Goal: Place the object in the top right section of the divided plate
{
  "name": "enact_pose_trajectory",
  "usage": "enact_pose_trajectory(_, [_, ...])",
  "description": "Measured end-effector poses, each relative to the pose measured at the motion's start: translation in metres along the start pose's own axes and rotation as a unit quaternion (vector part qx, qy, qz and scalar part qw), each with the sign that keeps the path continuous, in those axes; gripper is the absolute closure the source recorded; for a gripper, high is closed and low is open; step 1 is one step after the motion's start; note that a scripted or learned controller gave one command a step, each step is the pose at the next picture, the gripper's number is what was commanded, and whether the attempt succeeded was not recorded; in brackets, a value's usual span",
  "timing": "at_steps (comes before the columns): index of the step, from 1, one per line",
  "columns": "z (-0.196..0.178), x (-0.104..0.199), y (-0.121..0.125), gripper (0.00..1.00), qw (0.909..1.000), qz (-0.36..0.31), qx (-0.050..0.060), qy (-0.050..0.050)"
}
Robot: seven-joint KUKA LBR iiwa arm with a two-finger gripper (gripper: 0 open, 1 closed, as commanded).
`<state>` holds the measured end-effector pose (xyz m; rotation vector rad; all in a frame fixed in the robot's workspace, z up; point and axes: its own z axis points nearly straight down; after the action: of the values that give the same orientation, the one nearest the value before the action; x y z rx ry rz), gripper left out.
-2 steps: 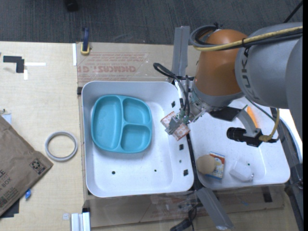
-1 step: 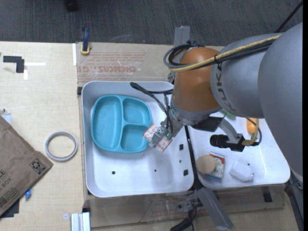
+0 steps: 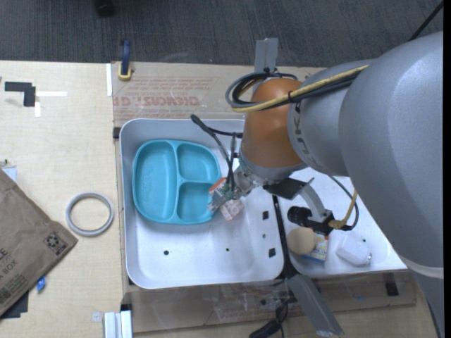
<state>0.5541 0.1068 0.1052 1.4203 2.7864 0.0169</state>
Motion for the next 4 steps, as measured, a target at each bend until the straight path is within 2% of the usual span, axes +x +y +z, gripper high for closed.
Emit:
enact_pose_trajectory(1, [-0.066, -0.028, 0.024, 1.0, 0.9999, -0.006, 0.008, 0.003])
enact_pose_trajectory(2, [-0.077, 0.005, -0.004, 1.0, 0.9923, -0.124, 0.009, 0.005])
enact_pose_trajectory(3, [-0.113, -0.056, -0.016, 1.0, 0.9865, -0.164, 0.007, 0.004])
enact_pose_trajectory(4, [-0.086, -0.007, -0.046, 1.0, 0.9561, -0.293, 0.007, 0.006])
